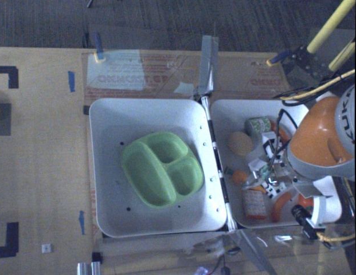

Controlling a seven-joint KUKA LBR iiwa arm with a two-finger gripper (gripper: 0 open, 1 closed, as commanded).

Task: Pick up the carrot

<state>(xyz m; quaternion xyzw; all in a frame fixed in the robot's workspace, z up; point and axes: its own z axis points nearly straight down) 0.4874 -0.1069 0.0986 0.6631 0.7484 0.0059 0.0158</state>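
From the camera above the bench, the arm reaches into the right bin and its gripper hangs low among the small things there. I cannot tell from here how the jaws stand, because the wrist covers them.

The carrot, as I judge the orange piece to be, lies just beside the gripper, a little toward the near wall of the bin. Its long axis seems to run slanted, from the near wall up toward the arm.

It is crowded around it: a small bottle with a red label lies close on its left, a small orange ball-like thing and a tan egg-shaped thing are farther up, and a green can is near the far wall.

The left bin holds a green divided plate, well apart from all this.

I think the next move needs only a short shift toward the near wall.
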